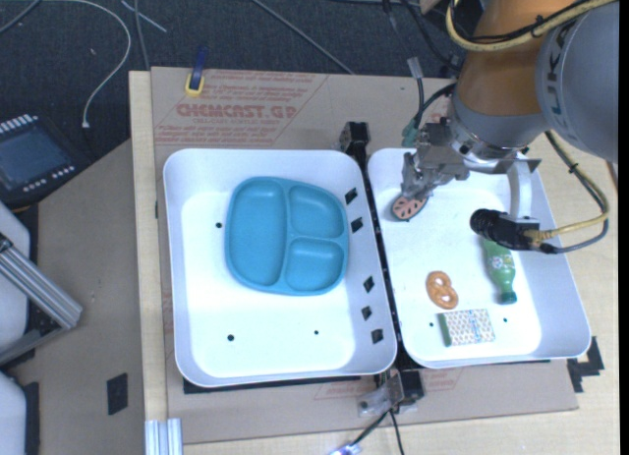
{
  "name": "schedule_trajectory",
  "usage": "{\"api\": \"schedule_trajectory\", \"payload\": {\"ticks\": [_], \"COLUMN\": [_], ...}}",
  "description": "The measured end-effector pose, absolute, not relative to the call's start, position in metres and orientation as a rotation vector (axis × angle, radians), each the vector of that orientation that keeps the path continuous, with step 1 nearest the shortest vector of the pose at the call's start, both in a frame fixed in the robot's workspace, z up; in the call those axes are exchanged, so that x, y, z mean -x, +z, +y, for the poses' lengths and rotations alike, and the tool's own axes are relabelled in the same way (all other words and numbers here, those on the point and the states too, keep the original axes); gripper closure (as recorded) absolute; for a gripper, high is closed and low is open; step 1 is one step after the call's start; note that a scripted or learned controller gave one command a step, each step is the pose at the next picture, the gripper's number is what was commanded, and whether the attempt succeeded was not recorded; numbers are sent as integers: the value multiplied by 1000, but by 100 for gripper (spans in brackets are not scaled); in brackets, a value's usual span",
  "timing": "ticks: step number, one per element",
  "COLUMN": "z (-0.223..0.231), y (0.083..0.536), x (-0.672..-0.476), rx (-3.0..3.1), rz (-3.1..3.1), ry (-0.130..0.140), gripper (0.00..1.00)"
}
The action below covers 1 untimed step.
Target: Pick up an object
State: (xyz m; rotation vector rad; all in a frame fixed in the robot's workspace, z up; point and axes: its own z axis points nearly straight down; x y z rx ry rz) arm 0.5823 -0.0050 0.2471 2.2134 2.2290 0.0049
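Note:
My gripper (417,191) hangs over the upper left part of the right bin (560,320). A small round brown piece with dark spots (405,208) lies right at its tip, touching or nearly touching it. Whether the piece is gripped I cannot see. Lower in the same bin lie an orange pretzel (441,289), a green bottle (501,268) and a green-and-white patterned packet (465,326).
A blue divided plate (287,235) lies in the left bin (197,325). The arm's orange band (511,40) and grey body loom over the right bin's far side. A black fitting with a yellow cable (496,225) sits just above the bottle. Cables trail on the floor behind.

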Motion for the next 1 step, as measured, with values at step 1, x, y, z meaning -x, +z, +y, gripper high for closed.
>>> {"api": "schedule_trajectory", "payload": {"ticks": [1], "z": [46], "y": [231], "x": [-591], "rx": [-2218], "rz": [2227], "ry": [1], "gripper": [100]}}
